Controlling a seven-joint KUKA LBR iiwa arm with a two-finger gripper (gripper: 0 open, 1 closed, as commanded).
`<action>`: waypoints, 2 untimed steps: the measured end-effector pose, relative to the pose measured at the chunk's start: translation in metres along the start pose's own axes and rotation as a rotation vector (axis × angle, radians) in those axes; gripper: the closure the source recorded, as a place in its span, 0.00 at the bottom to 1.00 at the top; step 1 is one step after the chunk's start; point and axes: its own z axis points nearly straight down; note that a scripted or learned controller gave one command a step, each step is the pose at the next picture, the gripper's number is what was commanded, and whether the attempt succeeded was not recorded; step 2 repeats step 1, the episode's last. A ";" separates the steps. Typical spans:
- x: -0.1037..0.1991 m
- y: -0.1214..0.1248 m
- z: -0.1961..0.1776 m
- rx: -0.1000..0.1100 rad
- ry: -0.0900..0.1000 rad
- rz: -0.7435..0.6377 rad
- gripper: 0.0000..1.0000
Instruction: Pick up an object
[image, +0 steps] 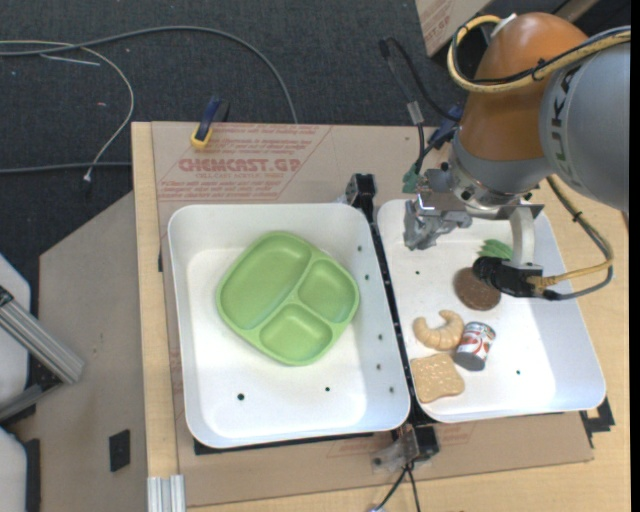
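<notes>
The cracker (437, 378) lies nearest you, beside the can (474, 345) and croissant (440, 329) in the right bin (560, 390). Your gripper (425, 232) hangs above, empty; centre over one item before you descend.

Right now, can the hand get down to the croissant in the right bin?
Probably yes. The croissant lies uncovered, its top open from above. The hand hovers over the same bin's far end. The small can and the toast slice sit close, leaving tight finger room.
</notes>
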 end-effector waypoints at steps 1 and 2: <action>0.049 -0.012 0.003 0.001 0.000 0.000 1.00; 0.049 -0.012 0.003 0.001 0.000 0.000 1.00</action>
